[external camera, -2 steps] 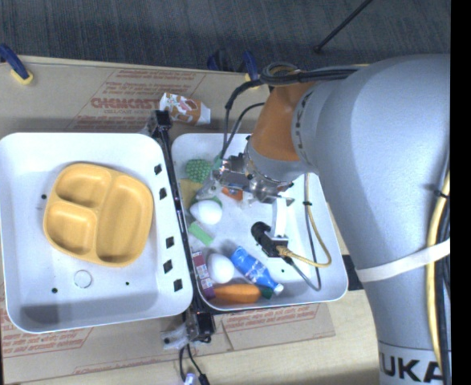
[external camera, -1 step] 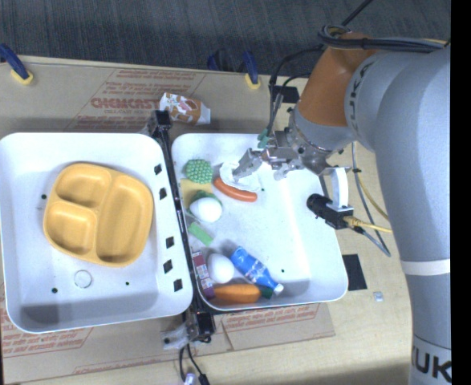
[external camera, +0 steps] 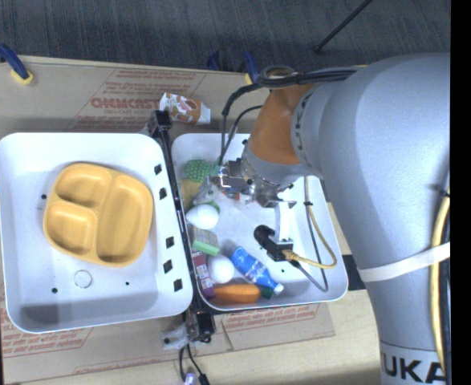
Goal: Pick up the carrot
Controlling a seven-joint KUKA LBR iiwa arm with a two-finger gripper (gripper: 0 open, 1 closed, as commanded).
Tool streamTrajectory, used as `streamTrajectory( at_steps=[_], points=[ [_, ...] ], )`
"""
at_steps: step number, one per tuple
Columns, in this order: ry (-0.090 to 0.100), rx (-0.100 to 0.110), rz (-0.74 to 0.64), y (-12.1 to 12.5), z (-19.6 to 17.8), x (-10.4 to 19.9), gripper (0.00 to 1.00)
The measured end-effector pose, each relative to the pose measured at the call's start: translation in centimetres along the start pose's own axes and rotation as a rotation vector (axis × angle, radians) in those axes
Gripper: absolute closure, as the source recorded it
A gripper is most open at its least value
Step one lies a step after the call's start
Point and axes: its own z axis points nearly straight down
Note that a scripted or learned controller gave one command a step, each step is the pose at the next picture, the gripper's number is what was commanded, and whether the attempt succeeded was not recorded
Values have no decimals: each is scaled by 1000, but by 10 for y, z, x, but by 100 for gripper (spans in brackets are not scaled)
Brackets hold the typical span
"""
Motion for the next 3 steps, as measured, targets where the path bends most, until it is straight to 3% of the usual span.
streamTrajectory(
  at_steps=[1,2,3],
  points=[
    [-1,-3,-29,61,-208,18,0],
    [0,5,47,43,-52,0,0],
    [0,3,441,-20,1,-24,0]
  ],
)
